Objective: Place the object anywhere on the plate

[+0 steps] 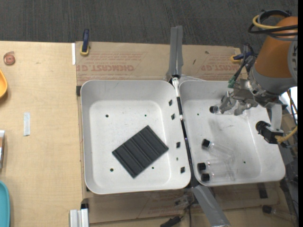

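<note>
Cardboard-covered counter [42, 174] carrying two white bins side by side, dark carpet behind. Left bin [94, 91] with a dark ribbed plate [140, 151] lying flat, turned at a diagonal, toward the near half. Right bin [265, 176] with three clear vials lying on their sides near the front: upper vial [215, 148], middle vial [215, 166], lower vial [210, 176], each with a black cap at its left end. Middle and lower vials close together, possibly touching; hard to tell through the clear plastic.

Arm [274, 56] reaching in from the right, pincer [232, 104] hanging over the back half of the right bin. Pincer state: cannot tell, too cluttered at the tip. Nothing visibly held.

Key relation: vials toward the near edge from the pincer and slightly left, apart from it. Long axes roughly left-right across the bin, upper vial slanted a little. Upper vial nearest. Likely step: reach and grasp not yet made. Plate well apart, across the divider [182, 122], left of the vials, so a carry over the bin walls needed afterward.
</note>
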Motion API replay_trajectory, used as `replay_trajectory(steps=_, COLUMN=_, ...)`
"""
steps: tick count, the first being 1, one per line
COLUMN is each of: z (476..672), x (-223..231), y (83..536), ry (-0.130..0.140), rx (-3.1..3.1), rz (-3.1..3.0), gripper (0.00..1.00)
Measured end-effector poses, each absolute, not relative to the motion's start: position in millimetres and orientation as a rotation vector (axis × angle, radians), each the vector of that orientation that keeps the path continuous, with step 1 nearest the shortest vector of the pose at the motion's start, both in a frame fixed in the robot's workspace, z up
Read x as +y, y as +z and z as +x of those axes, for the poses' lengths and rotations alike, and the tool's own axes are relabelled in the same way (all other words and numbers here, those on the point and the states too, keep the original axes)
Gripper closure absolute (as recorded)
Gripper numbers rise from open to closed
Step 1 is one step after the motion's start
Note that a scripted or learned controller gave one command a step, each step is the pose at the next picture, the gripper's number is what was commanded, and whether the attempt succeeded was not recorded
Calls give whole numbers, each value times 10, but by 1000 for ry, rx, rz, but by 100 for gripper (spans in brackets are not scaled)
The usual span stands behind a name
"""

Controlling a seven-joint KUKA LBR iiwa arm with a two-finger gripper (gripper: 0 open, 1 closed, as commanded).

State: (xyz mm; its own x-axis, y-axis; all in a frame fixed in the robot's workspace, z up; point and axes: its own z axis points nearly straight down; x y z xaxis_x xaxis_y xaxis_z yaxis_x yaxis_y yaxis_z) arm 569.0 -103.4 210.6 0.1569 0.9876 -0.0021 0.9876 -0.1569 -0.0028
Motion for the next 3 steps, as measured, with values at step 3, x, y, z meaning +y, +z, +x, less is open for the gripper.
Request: replay_trajectory(steps=3, z=5137, x=837, y=1904, ry=5, rx=-2756, rz=-1503, gripper=100)
